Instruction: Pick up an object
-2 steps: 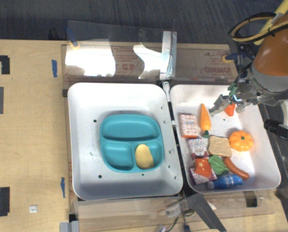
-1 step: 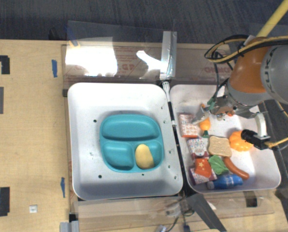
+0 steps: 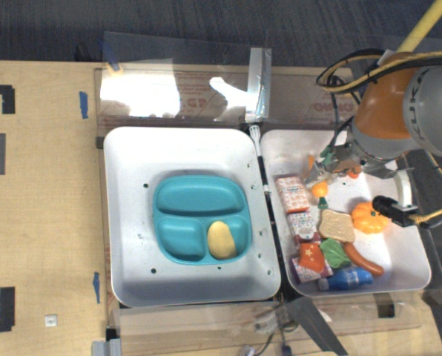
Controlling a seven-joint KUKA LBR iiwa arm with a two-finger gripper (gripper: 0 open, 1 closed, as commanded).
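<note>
My gripper [image 3: 327, 165] hangs low over the back of the right bin [image 3: 414, 273], under the grey and orange wrist [image 3: 388, 110]. Just below it lies a small orange piece [image 3: 320, 190], and another orange bit [image 3: 352, 173] sits to its right. Further toward the front are a toy pumpkin [image 3: 368, 218], a bread slice [image 3: 337, 226], two snack packets [image 3: 292, 194] [image 3: 303, 222], a red packet [image 3: 309, 259], a green piece [image 3: 334, 255], a sausage [image 3: 364, 260] and a blue bottle [image 3: 349, 279]. I see nothing clearly held in the gripper.
The left bin [image 3: 124, 199] holds a teal divided plate [image 3: 184, 199] with a yellow potato [image 3: 221, 239] in its lower right compartment. A metal divider [image 3: 256, 87] rises behind the bins. Yellow and black cables [image 3: 347, 69] loop beside the wrist.
</note>
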